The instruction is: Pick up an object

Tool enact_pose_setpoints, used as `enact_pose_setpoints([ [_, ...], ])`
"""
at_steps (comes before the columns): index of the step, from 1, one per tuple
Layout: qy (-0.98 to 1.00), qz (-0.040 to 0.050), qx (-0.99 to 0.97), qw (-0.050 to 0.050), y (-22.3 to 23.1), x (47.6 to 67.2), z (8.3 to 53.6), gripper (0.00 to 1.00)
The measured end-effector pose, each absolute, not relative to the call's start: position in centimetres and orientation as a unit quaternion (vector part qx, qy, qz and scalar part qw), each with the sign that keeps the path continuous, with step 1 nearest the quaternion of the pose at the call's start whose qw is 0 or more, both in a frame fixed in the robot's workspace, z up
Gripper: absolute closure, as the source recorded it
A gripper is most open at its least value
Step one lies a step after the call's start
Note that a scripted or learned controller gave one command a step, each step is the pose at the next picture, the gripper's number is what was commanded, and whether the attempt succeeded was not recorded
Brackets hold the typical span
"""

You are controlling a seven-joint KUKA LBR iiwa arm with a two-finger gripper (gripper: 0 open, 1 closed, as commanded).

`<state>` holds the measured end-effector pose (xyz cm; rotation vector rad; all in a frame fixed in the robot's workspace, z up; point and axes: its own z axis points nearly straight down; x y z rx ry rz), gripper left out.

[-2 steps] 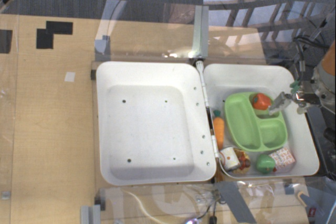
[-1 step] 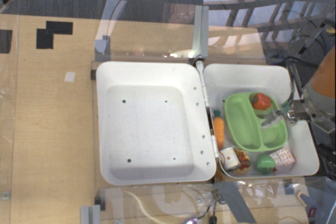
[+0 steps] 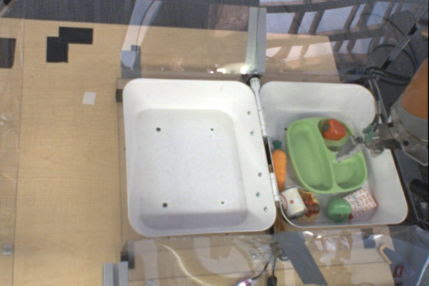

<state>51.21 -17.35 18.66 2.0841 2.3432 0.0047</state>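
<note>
Left bin [image 3: 184, 157] on bench [image 3: 60, 144]. Right bin [image 3: 385, 164]: carrot [image 3: 279, 169] along left wall, small can [image 3: 293, 201] with unreadable label, green divided tray [image 3: 325, 157] bearing red tomato-like piece [image 3: 333, 130], green fruit [image 3: 339, 209], printed packet [image 3: 362, 200], text illegible. Gripper [image 3: 355, 147] over tray's right edge, likely poised for descent; jaws' state indeterminable.

Two bins sit side by side on the bench: the left bin [image 3: 191, 157] and the right bin [image 3: 315, 100]. In the right bin, a divided tray [image 3: 315, 161] lies near the middle with a tomato-like piece [image 3: 333, 130] on its far corner. A carrot [image 3: 279, 169] lies left of the tray, and a can [image 3: 293, 202], a round fruit [image 3: 339, 209] and a small box [image 3: 362, 201] lie along the near wall.
</note>
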Motion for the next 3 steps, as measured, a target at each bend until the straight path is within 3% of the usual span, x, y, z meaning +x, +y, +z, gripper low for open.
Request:
enact_pose_setpoints([
  [1, 0.767, 0.0012, 0.642, 0.001, -7.1, 51.8, 18.5, 0.0],
  [2, 0.799, 0.0017, 0.601, 0.003, -4.8, 58.6, 21.2, 0.0],
  [3, 0.689, 0.001, 0.725, 0.001, 3.1, 60.2, 18.5, 0.0],
])
